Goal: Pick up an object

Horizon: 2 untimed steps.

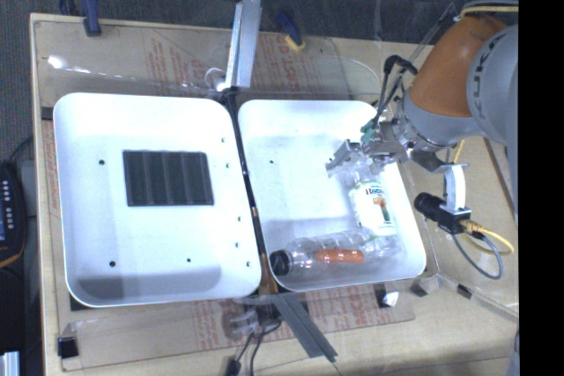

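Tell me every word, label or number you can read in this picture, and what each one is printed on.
Nothing reads clearly enough to quote.
Small bottle in the right bin: a white label with blue and orange marks, too small to read.
Bench board: faint red printing, too blurred to read.
Clear bottle lying along the bin's near edge: no text that I can make out.

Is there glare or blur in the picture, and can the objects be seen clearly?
Camera view: the left bin is overexposed near its rim; the clear bottle and white bottle look soft but recognisable; the gripper is blurred, details unclear.
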Each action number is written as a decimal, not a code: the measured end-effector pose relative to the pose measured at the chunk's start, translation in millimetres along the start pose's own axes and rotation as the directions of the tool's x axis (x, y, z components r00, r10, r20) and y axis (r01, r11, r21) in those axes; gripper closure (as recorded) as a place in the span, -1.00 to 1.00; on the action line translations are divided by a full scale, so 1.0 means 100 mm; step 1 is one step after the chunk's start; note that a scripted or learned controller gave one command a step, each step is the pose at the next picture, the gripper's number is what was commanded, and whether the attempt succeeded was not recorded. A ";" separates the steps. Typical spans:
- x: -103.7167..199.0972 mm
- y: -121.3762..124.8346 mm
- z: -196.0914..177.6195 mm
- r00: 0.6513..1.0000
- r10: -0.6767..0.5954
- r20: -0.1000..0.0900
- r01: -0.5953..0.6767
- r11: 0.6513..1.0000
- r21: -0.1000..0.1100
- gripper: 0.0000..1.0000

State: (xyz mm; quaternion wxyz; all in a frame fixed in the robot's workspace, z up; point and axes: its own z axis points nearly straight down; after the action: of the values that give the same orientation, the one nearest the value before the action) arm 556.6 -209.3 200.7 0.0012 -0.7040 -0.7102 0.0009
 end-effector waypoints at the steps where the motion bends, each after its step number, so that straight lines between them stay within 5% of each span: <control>1: 0.00 0.00 -0.08 1.000 -0.026 0.001 0.026 1.000 -0.003 -1.00; 2: 0.01 0.15 0.16 0.999 -0.053 -0.001 0.053 0.999 0.001 -1.00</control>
State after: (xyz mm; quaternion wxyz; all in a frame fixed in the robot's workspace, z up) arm 571.8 -208.5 184.6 0.0019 -0.6848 -0.7287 0.0010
